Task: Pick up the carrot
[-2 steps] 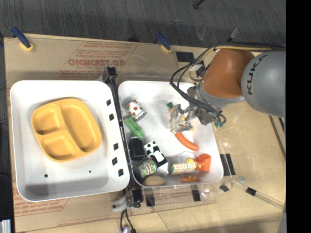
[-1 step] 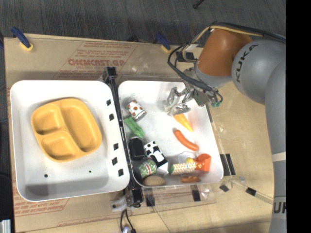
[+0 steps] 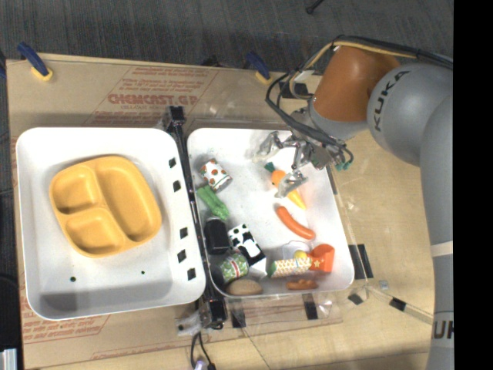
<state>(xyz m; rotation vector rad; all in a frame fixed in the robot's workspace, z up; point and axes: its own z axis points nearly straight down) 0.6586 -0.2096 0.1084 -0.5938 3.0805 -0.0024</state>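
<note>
1. Front of the right bin (image 3: 339, 230): a cluster of toy foods lies along the near wall, including a black-and-white cow figure (image 3: 248, 244) and an orange-red cup (image 3: 322, 257)
2. Gripper (image 3: 290, 168): positioned over the rear right of the right bin; finger spacing cannot be determined
3. Carrot (image 3: 286, 189): lies on the bin floor directly beneath the gripper, partly covered by it; contact cannot be confirmed
4. A sausage (image 3: 295, 222) lies just in front of the carrot
5. Arm (image 3: 400, 106): enters from the right, orange band above the wrist, wrist angled down into the bin
6. Left bin (image 3: 31, 206): holds a yellow divided tray (image 3: 104, 203)
</note>
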